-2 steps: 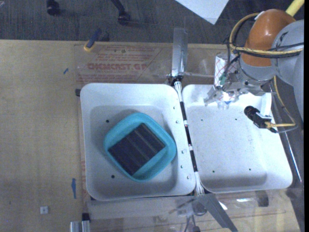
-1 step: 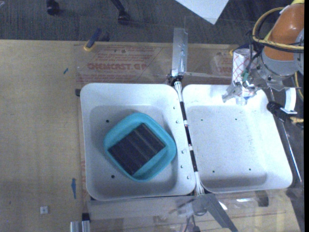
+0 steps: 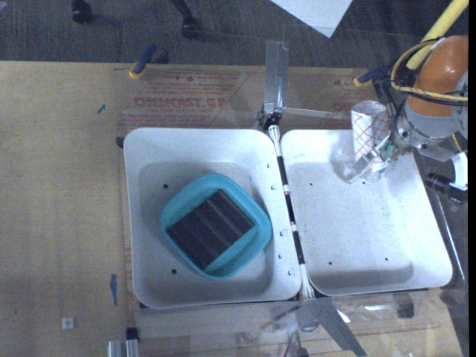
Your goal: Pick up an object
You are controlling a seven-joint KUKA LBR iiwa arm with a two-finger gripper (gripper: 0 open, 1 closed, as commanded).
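A square turquoise plastic container with a dark ribbed insert (image 3: 216, 225) lies in the left white bin (image 3: 149, 155), well away from the gripper (image 3: 370, 155), which pinches a red-gridded white paper cup (image 3: 367, 129), apparently lifting it above the right white bin (image 3: 401, 259).

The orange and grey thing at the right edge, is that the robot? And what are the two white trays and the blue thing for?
Yes. That is a robot arm, seen by one camera fixed above the bench and looking down at a slant. Its tool, the grasping end, sits over the far corner of the right bin, blurred together with something white with a red grid pattern; whether that is held, I cannot tell. The left bin holds a blue dish with a dark ribbed block inside it. The job is to pick something up.
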